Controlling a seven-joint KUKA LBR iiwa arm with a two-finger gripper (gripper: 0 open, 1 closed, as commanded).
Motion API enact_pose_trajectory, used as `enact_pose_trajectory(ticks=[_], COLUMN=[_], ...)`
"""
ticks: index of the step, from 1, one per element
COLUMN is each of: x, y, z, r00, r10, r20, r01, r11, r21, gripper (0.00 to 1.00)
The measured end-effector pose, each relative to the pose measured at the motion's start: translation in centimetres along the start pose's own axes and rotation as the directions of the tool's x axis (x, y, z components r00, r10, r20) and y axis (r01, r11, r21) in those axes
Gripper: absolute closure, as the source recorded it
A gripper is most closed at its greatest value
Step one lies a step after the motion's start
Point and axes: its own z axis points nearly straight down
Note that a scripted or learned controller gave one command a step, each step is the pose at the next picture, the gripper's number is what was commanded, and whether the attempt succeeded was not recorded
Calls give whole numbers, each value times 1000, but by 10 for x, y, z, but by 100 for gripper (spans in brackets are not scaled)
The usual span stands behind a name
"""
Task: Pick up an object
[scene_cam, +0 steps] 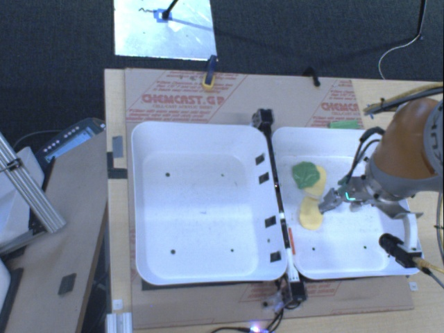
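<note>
Yellow object (pixel 311 215) lying unlifted in right bin (pixel 347 259).
Your gripper (pixel 328 202) is hovering just beside it, near green object (pixel 304 173); jaws look parted, gripping nothing.

So the arm (pixel 409 151) comes in from 3 o'clock, gripper (pixel 329 201) down low in the right bin (pixel 347 255). A yellow lump (pixel 311 215) sits just at its 8 o'clock, and a green piece (pixel 304 173) on another yellow bit (pixel 317 182) at 11 o'clock. The left bin (pixel 201 200) sits beside it on the worktop (pixel 118 255).
</note>
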Motion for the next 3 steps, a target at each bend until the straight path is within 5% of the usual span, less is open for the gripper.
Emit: enact_pose_trajectory(ticks=[1, 2, 3], x=[40, 37, 15], y=[54, 53, 75], z=[40, 29, -160], r00=[1000, 1000, 1000], r10=[-7, -3, -3], r20=[1, 1, 5], r01=[7, 3, 3], r11=[1000, 1000, 1000], r21=[-4, -3, -21], gripper=[0, 100, 100])
